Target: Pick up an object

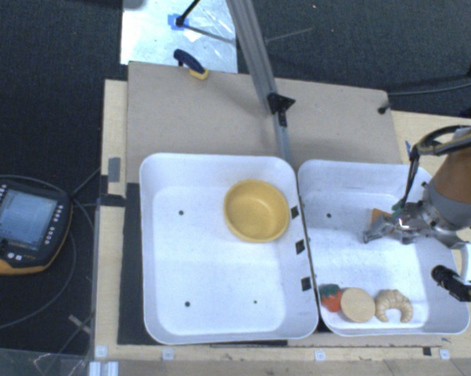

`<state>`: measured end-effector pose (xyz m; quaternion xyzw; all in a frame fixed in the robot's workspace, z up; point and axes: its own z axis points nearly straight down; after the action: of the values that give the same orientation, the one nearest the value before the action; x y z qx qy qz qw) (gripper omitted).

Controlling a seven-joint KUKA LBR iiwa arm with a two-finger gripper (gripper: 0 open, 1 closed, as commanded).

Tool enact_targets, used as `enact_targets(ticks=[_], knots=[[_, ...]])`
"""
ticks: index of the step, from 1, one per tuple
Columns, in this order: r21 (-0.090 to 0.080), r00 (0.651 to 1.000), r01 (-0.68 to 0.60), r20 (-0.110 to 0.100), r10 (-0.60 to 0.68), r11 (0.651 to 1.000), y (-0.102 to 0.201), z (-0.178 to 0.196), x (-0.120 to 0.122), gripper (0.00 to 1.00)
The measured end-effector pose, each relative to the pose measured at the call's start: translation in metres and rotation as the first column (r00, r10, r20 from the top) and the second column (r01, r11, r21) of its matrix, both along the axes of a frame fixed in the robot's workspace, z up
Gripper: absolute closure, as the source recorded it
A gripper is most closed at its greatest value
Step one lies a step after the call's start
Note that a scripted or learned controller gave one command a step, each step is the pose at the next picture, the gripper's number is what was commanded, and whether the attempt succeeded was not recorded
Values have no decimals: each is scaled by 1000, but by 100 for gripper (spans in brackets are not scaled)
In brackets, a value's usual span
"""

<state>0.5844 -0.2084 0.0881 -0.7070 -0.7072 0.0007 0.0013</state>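
Note:
A yellow bowl [256, 210] sits upright in the left bin [171, 299], towards its back right. In the right bin [348, 191], three small items lie along the front wall: a red and green piece [330, 295], a round tan bun [357, 305] and a croissant [394, 304]. My gripper [375, 225] hangs over the middle right of the right bin and points left. Its fingers look spread, with nothing between them. It is well behind the three items and apart from them.
A teach pendant [16, 224] lies on the floor at the far left with its cable. A grey tripod pole [260, 64] slants in from the top to the seam between the bins. A blue and yellow clamp [190, 62] rests on the cardboard's back edge.

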Motion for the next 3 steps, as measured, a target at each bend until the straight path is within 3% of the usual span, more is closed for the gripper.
enact_targets(ticks=[1,3], knots=[[-2,1000,0,5,0,1000,-1,13,2,100],[-2,1000,-1,7,1,1000,7,100,5,100]])
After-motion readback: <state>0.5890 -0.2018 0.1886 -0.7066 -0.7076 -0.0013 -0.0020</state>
